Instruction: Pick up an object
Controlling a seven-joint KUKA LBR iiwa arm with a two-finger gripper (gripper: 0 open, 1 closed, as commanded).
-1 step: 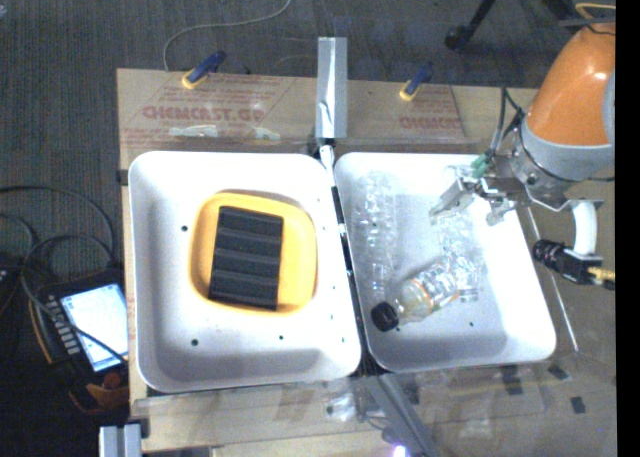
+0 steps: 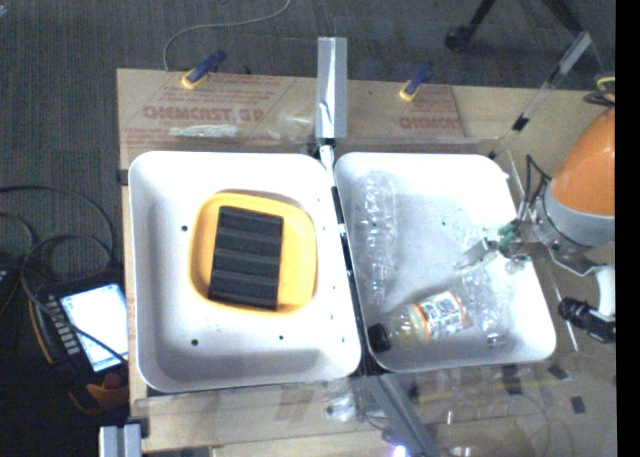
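The right bin holds a clear plastic bottle lying lengthwise along its left wall. A second bottle, with a black cap and an orange-and-white label, lies along the front wall. A crumpled clear plastic piece lies at that bottle's right end. My gripper hangs low over the right side of this bin, just above the crumpled piece, and I see nothing held in it. In the left bin a black ridged block rests on a yellow dish.
The arm's orange band and grey wrist overhang the right bin's right wall. A metal post stands behind the seam between the bins. Two blue-and-yellow clamps sit on the cardboard at the back.
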